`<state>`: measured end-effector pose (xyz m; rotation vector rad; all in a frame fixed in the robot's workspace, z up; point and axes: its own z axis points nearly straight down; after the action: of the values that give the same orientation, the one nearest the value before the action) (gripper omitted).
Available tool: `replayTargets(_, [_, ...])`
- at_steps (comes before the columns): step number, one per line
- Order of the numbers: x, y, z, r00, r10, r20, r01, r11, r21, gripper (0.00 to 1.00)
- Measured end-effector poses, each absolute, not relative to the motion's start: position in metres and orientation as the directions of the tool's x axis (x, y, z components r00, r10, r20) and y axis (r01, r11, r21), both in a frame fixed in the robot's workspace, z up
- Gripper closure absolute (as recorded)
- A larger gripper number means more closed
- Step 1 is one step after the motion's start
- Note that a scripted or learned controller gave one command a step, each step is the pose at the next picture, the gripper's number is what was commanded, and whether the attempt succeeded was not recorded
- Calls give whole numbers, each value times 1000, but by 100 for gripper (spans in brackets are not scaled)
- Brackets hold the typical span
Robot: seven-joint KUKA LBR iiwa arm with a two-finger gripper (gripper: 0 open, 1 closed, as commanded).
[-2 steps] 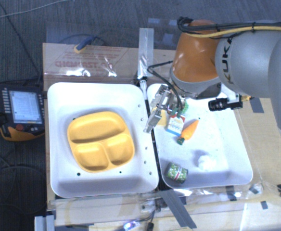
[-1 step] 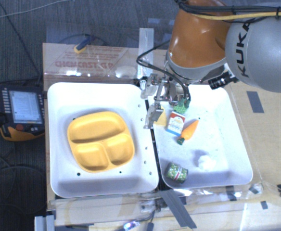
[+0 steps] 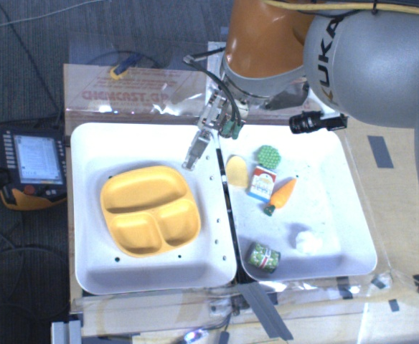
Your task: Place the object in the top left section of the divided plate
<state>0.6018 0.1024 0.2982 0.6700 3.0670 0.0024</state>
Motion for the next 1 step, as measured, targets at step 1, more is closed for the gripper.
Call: replayTargets(1, [647,88,397,-930,368,-5,368,930,1,0])
